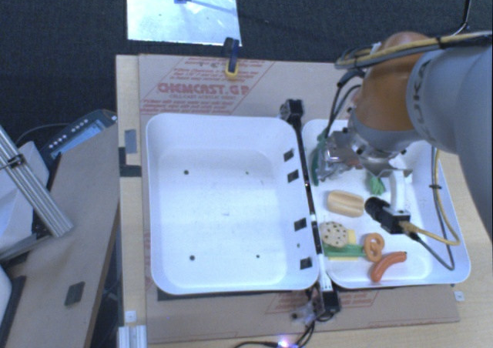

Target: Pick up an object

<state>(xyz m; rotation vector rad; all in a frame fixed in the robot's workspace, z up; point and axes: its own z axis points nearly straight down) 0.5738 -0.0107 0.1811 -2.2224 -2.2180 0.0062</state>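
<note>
We saw gripper (333, 160) low in right bin (439, 262), finger state hidden, cannot tell. Nearest target: bread roll (345, 202) just at 5 o'clock from it, long axis 9-to-3.

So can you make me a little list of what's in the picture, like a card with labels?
arm: grey with an orange band, reaching in from the right
gripper: low over the back of the right bin
left bin: white, shallow
bread roll: tan, middle of the right bin
cookie: round with dark spots, near the divider
pretzel: orange, beside the cookie
sausage: reddish, at the front of the right bin
green pieces: partly hidden under the arm
</note>
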